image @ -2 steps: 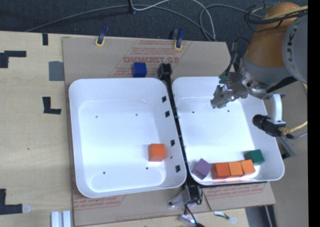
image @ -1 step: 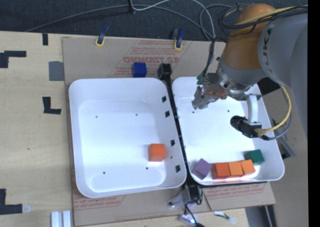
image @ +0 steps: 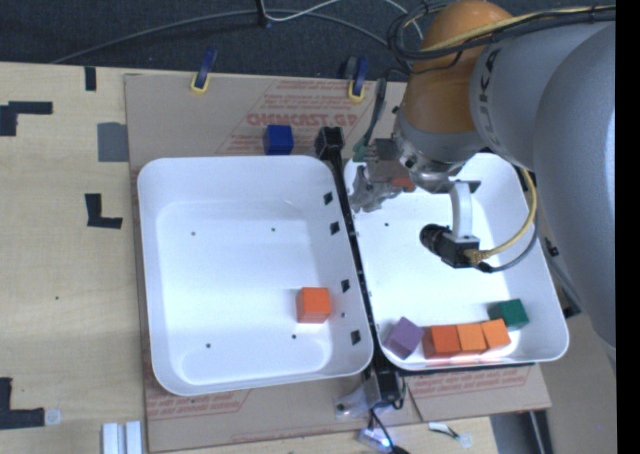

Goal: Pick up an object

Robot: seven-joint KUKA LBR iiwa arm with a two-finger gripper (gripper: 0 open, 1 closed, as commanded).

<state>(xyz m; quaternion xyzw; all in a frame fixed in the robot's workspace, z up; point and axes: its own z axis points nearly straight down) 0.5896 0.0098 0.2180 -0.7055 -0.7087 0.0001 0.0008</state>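
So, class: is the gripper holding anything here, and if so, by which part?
It cannot be told. The gripper sits at the top left of the right bin, far from the blocks along its lower edge.

An orange cube (image: pixel 314 304) lies alone in the left bin (image: pixel 190 192), toward five o'clock of its floor. In the right bin (image: pixel 530 242), along the six o'clock wall, a purple block (image: pixel 404 337), two orange blocks (image: pixel 441 341) (image: pixel 470 339) touching, a lighter orange block (image: pixel 497 334) and a green block (image: pixel 513 314) form a row.
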